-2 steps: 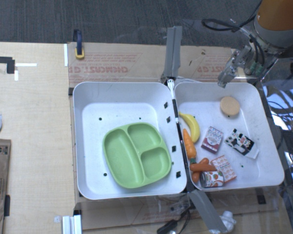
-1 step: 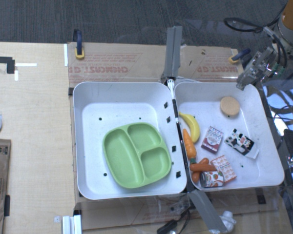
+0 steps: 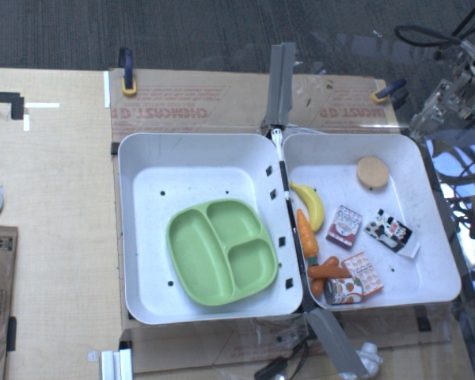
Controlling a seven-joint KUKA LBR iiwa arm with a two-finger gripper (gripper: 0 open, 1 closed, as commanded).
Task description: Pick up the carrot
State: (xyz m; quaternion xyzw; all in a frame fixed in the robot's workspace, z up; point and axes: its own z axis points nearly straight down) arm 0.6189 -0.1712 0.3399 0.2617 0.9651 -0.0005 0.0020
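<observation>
**Carrot against the divider, hand off at the corner**

The hand [image 3: 459, 93] sits at the upper right beyond the right bin [image 3: 427, 165]; whether its fingers are parted cannot be told (too tangled in cables). The carrot [image 3: 306, 233] lies well down-left of it, just beside a banana [image 3: 310, 204], touching nothing of the hand.

Even, bright overhead light, soft shadows, white bins [image 3: 134, 212] slightly glaring, focus sharp.
</observation>
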